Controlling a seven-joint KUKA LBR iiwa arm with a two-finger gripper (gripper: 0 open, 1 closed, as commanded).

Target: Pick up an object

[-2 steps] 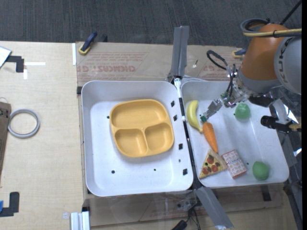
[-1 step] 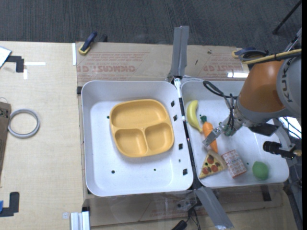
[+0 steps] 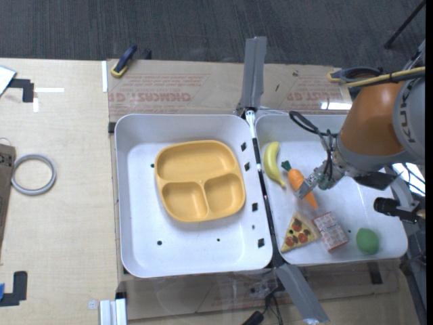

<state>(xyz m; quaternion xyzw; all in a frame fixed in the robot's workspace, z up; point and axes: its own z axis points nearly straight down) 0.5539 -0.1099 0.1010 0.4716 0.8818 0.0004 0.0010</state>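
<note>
An orange toy carrot [image 3: 295, 179] with a green top lies in the right bin [image 3: 352, 202], just right of a yellow banana [image 3: 272, 162]. My gripper [image 3: 316, 181] reaches down from the right and sits right against the carrot's lower half, partly covering it. Closer to the bin's front lie a pizza slice [image 3: 299, 233], a pink-red packet [image 3: 331, 231] and a green ball [image 3: 367, 241].
The left bin [image 3: 125, 202] holds a yellow divided plate [image 3: 200, 179]. A grey divider bar [image 3: 254, 73] runs between the bins. A roll of tape [image 3: 30, 174] lies on the bench at far left. The arm's orange band [image 3: 372, 117] hangs over the right bin's back.
</note>
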